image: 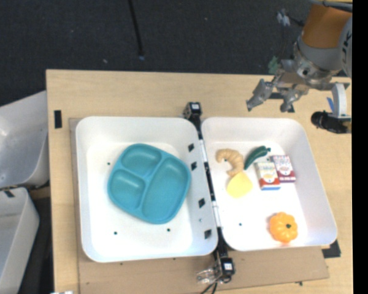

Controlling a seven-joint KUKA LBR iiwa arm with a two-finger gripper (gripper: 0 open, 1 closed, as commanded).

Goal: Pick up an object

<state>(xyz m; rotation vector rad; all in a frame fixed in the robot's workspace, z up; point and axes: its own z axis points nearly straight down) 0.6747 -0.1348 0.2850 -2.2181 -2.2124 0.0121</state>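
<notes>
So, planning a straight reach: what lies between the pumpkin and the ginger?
The yellow piece sits roughly on that line in the camera view, between the pumpkin and the ginger.

The arm (324, 26) has an orange band over a grey wrist ending in a grey metal two-finger gripper (271, 98).

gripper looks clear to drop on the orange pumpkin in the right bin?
Probably yes. The pumpkin sits alone near the front of the right bin, apart from the small cartons and yellow piece, with nothing over it. The gripper hangs above the bin's far edge.
</notes>
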